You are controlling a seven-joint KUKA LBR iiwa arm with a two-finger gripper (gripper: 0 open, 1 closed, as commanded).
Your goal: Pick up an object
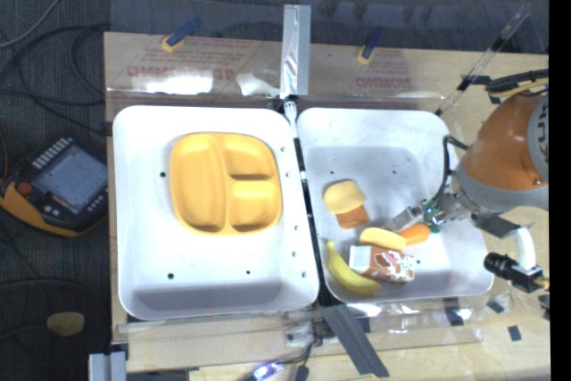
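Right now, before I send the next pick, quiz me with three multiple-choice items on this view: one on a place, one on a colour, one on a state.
1. Where does the divided tray lie?
A. In the left bin
B. In the right bin
C. On the floor

2. What colour is the divided tray?
A. Blue
B. Yellow
C. Green

3. How does the banana lie?
A. Standing upright on the tray
B. Hanging from the claw
C. Lying flat near the right bin's front left corner

Answers:
1. A: the tray sits in the middle of the left bin.
2. B: its surface is plainly yellow.
3. C: it lies curved on the floor of the right bin, apart from the claw, which sits low beside an orange piece.
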